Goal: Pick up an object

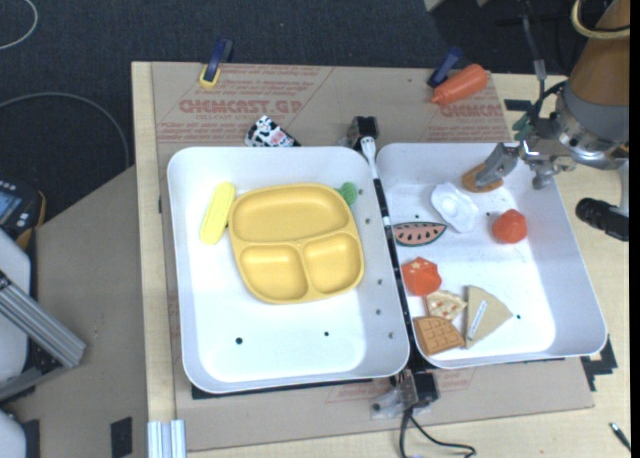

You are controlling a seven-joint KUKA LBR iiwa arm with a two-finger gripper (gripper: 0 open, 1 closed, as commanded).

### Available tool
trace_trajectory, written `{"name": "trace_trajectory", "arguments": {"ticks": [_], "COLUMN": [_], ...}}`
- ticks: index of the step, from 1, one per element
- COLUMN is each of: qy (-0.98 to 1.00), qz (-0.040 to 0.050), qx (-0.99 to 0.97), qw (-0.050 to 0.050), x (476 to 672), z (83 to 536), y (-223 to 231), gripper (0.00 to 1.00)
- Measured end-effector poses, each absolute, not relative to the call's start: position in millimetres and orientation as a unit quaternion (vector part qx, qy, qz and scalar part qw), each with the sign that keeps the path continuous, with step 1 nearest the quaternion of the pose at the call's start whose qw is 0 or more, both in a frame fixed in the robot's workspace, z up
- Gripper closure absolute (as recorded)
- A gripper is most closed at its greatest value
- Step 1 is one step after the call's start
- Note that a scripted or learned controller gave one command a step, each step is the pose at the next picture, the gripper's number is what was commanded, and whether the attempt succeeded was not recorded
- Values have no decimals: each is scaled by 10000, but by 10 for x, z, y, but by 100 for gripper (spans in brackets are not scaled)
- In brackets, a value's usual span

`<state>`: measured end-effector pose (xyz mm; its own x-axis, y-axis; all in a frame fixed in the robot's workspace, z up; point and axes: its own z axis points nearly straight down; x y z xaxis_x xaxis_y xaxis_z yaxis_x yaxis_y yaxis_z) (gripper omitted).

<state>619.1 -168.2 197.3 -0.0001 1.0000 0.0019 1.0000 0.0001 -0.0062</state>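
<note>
My gripper hangs over the far right corner of the right bin, open, with nothing between its fingers. Its left finger stands just above a tan round piece lying by the bin's far wall. Close by in the same bin lie a white crumpled item and a red tomato. Nearer the front sit a watermelon slice, a red pepper, a cracker, a waffle and a sandwich wedge.
The left bin holds a yellow divided plate, a yellow corn cob and a small green piece. On the board behind the bins lie an orange carrot and a black-and-white toy.
</note>
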Motion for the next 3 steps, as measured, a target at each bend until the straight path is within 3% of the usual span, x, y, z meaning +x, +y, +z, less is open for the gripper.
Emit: {"name": "trace_trajectory", "arguments": {"ticks": [2, 3], "qy": [-7072, -7069], "qz": [17, 6], "qx": [-7070, -7073], "qw": [30, 10], "x": [6249, 6252], "z": [862, 852], "y": [-1716, -1715], "gripper": [0, 0]}}
